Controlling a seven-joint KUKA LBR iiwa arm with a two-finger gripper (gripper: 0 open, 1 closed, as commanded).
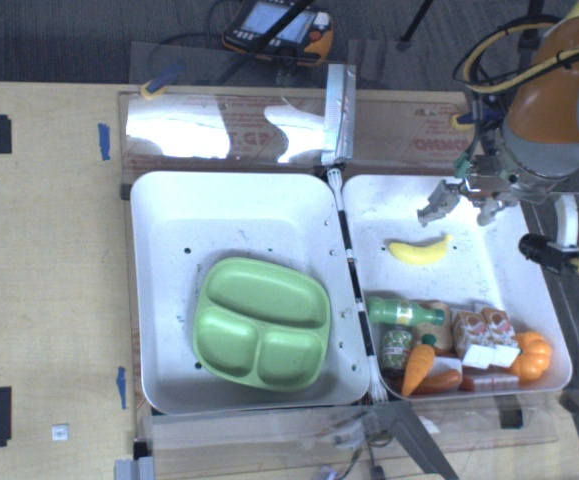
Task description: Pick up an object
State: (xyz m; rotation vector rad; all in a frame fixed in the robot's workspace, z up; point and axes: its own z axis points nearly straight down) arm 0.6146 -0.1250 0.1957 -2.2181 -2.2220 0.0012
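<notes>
My gripper hangs over the back of the right bin, its two fingers spread open with nothing between them. A yellow banana lies on the bin floor just below and left of the fingertips, apart from them. Along the bin's front edge lies a cluster of toy food: a green bottle, a carrot, a red-and-white box and an orange fruit.
The left bin holds a green divided plate. A metal divider stands behind the seam between the bins. A pendant and cables lie beyond the bench. The arm's body fills the upper right.
</notes>
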